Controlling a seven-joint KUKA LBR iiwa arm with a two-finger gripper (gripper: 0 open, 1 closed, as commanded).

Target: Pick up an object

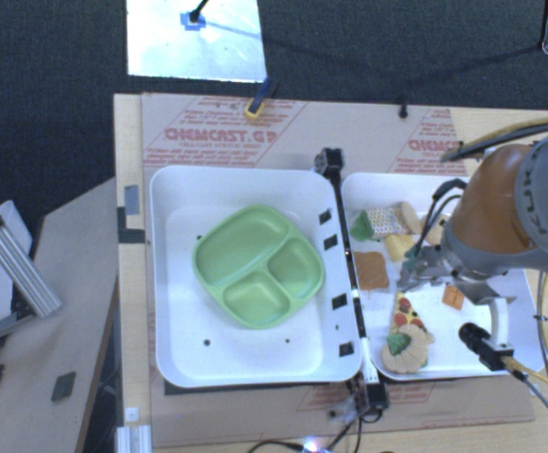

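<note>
**Gripper low over the toy food in the right bin**

Starting at your left, the left bin [174, 253] holds a green divided plate [257, 267], three compartments, lying tilted near the middle of the floor. A row of black clips runs down the wall the two bins share.

Move across that wall and you reach the right bin [523, 347], where the pickable objects sit. Along its left side, top to bottom, you have a green leafy piece [361, 226] beside a speckled cracker-like piece [384, 219], a pale yellow chunk [399, 245], a brown toast-like slab [372, 271], and a pizza slice [406, 314] just above a round tan piece with a green top [404, 349]. A small orange block [454, 297] lies further right.

The gripper [415, 274] hangs between the toast slab and the orange block (the wrist covers it from above), so you cannot tell how it is set or whether it has anything.
</note>
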